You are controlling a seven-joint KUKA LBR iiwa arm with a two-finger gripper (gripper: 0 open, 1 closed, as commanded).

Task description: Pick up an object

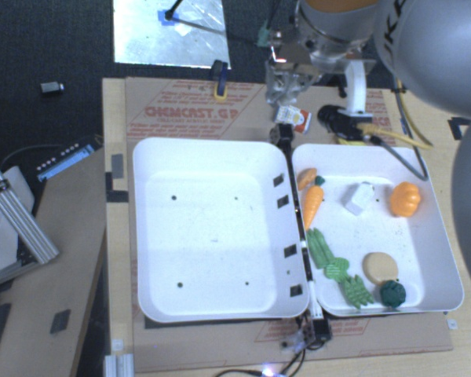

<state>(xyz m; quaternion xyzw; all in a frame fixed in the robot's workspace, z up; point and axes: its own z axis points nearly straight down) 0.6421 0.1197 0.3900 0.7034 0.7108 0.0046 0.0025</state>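
Hanging above the back edge of the bench, the gripper (286, 108) sits at about 11 o'clock from the right bin (432, 246), just past the top of the divider between it and the left bin (212, 151). A small red-and-white item (294, 118) shows right at its lower tip. The view is too coarse and cluttered there to say whether the gripper is closed on this item or the item merely lies on the cardboard sheet (180, 108) behind it, so I cannot tell whether anything is held.

All the other candidates lie in the right bin, probably because it is the stocked side. A carrot (312, 203) lies along the divider wall at 10 o'clock, with a small orange piece (306, 177) touching its top. A white block (359, 198) rests near 12 o'clock, and an orange fruit (405, 199) sits apart at 1 o'clock. A long green vegetable (322, 250) runs down the divider side at 8 o'clock towards a leafy green piece (355, 291). A tan disc (381, 267) and a dark green floret (392, 293) sit close together at 6 o'clock.

If nothing is held, the block and the fruit look the easiest picks, since each stands clear of its neighbours and of the walls.
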